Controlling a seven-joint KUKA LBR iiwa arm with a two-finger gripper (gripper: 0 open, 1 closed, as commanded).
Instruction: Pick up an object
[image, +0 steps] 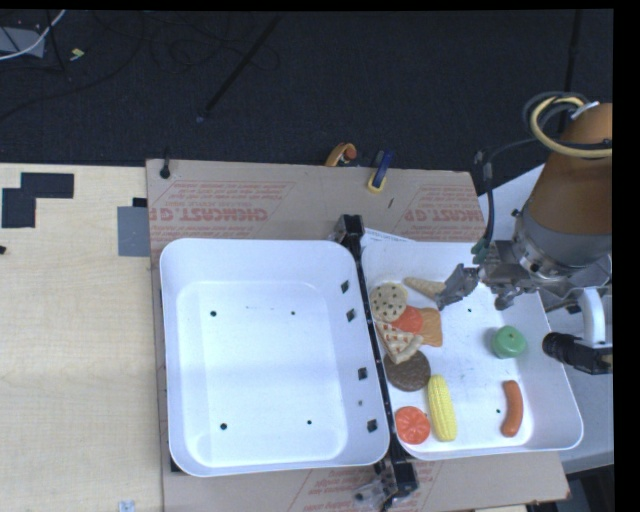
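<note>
My gripper (483, 289) hangs over the upper middle of the right bin (560, 425), open, with nothing between its fingers. Its left finger (459, 285) is just right of a tan wedge (424, 287). Toy foods lie in this bin. A round cookie (388, 299), a red slice (408, 320), an orange cracker (431, 326), a waffle piece (397, 344) and a brown patty (408, 372) crowd its left side. A tomato (412, 425) and a corn cob (441, 407) lie at the front. At the right are a green round piece (509, 343) and a sausage (512, 408).
The left bin (190, 300) sits beside the right one, with a black clip strip (365, 330) along their shared edge. Both rest on a cardboard sheet (250, 205). The arm's orange and grey body (570, 190) stands over the right bin's far right corner.
</note>
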